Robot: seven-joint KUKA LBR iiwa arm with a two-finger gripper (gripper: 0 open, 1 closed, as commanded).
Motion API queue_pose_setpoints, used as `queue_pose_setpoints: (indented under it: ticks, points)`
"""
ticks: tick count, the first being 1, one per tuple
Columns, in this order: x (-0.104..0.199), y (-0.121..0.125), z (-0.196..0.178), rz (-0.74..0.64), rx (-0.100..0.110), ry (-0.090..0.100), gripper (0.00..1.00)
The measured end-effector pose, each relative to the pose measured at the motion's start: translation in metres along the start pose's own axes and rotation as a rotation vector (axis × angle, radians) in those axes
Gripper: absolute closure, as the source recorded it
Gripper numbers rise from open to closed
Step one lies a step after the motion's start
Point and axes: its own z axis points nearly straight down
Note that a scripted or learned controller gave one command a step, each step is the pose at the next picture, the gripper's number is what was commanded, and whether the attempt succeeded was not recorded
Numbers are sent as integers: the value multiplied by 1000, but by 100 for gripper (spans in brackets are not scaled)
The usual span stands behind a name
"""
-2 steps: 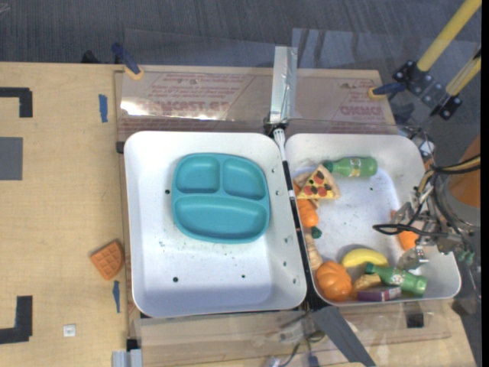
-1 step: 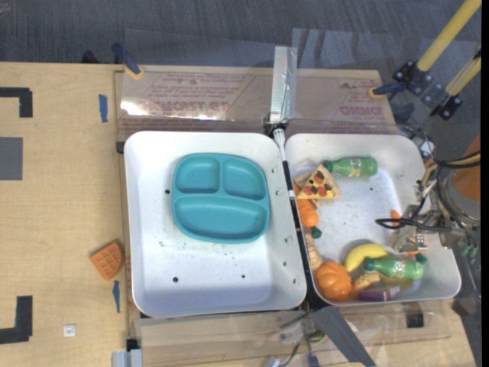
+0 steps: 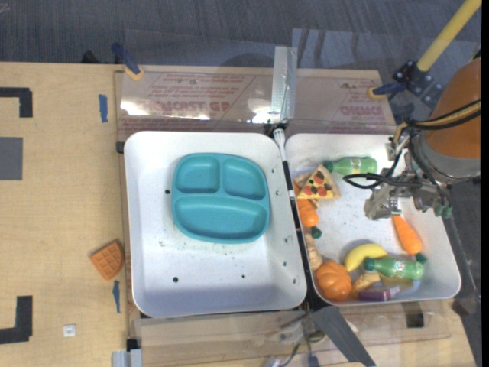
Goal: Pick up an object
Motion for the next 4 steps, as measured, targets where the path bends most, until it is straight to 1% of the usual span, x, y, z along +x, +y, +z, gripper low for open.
queue_pose_setpoints:
  ticks: [1, 2, 3, 4]
  points:
    - [-2, -83, 40, -378, 1, 10, 100]
    - [-4, -80, 39, -383, 1, 7, 0]
    - [25, -86, 90, -323, 3, 3, 0]
    - [22, -85, 77, -325, 7, -7, 100]
